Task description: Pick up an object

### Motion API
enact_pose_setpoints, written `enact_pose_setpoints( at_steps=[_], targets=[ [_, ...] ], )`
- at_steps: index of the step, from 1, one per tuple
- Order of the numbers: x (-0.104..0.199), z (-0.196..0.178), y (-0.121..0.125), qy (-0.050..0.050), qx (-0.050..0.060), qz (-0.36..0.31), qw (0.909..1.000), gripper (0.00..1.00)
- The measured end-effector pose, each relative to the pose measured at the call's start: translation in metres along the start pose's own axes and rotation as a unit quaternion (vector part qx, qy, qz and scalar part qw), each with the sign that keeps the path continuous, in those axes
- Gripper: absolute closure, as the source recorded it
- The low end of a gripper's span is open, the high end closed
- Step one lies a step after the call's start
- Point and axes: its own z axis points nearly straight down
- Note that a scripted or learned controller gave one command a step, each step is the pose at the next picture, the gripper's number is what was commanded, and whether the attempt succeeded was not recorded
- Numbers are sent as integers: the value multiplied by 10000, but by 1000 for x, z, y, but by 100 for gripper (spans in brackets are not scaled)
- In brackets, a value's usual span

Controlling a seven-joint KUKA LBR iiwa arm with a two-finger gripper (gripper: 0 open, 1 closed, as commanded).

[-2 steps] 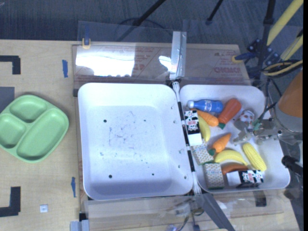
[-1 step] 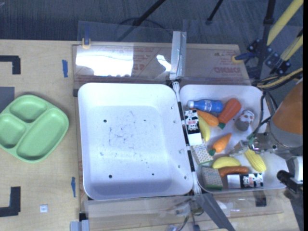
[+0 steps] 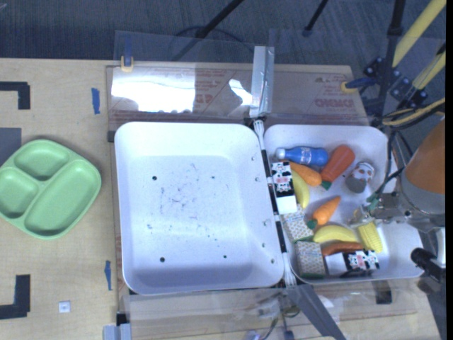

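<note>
- The left bin (image 3: 187,204) is bare white plastic, likely kept free as a drop zone.
- The right bin (image 3: 396,261) holds the candidates for my pick: toy food crowded along its left wall and front.
- The green divided plate (image 3: 46,188) sits well apart on the bench at far left, out of my work.
- My arm (image 3: 428,183) reaches in at the right edge; my gripper is hidden, so I cannot tell whether it is clenched or released, and nothing shows in its grasp.
- The blue bottle (image 3: 304,155) lies on its side at the back, beside an orange carrot (image 3: 338,163).
- A yellow banana (image 3: 336,234) and corn cob (image 3: 370,237) lie nearest my wrist, so they seem the easiest reach.
- Two cow-print cartons (image 3: 283,183) carry labels too small to read; the red lettering on the cardboard behind the bins is likewise illegible.
</note>
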Motion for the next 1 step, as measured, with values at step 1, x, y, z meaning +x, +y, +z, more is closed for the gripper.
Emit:
enact_pose_setpoints(
  at_steps=[1],
  targets=[
    [70,-103,5,18,58,653,9978,100]
  ],
)
